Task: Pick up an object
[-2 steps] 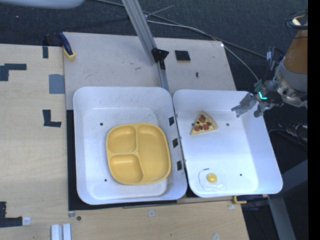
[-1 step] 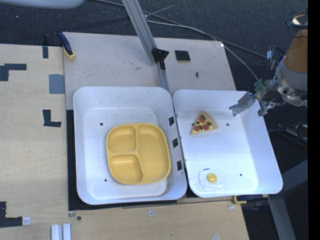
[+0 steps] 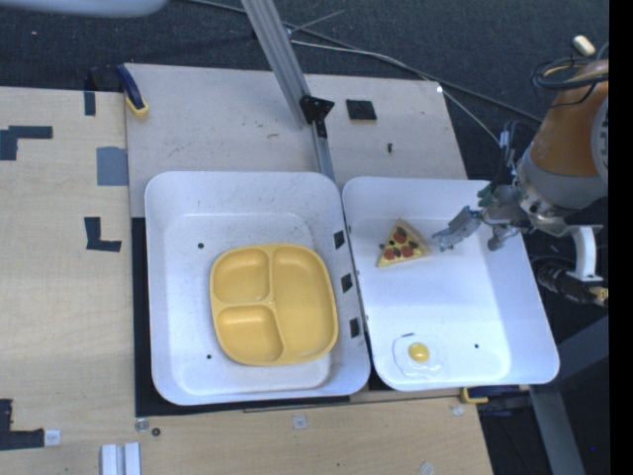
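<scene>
Pizza slice (image 3: 402, 244), a small toy wedge with a tan crust and red and green topping, lies in the upper left part of the right bin (image 3: 514, 295), close to the wall it shares with the neighbouring bin. Just to its right the gripper (image 3: 451, 239) hangs low over the same bin, its grey fingers pointing left toward the slice; the tips sit near the crust, but nothing is seen between them. Whether those fingers are spread or pressed together cannot be told from this slanted look. Behind the gripper, the arm's orange band (image 3: 569, 132) rises at the right side of the bench. Lower in the right bin, near its front wall, rests a toy fried egg (image 3: 417, 353), white with a yellow yolk, well apart from the slice. In the left bin (image 3: 173, 226) sits a yellow divided plate (image 3: 273, 303) with three compartments, placed toward the bin's lower right.
</scene>
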`<control>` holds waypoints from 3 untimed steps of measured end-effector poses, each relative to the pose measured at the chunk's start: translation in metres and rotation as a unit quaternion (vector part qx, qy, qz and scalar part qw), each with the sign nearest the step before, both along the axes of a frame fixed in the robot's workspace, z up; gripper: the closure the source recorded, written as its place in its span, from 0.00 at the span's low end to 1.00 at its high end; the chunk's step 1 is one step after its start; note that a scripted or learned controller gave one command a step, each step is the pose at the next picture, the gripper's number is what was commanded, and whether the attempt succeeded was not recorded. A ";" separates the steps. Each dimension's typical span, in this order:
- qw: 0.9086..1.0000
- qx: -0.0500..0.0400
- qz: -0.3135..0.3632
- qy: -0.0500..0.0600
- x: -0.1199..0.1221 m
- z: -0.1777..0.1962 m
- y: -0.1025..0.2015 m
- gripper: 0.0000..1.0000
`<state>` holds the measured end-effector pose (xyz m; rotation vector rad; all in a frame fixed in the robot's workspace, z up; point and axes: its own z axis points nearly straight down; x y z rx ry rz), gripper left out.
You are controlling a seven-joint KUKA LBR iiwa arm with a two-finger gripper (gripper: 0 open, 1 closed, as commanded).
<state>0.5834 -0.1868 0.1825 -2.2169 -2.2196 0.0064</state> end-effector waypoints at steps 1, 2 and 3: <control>1.000 0.000 0.000 0.000 0.001 -0.044 0.000 0.00; 1.000 -0.001 0.000 -0.003 0.001 -0.096 0.000 0.00; 1.000 -0.002 0.001 -0.005 0.002 -0.083 0.000 1.00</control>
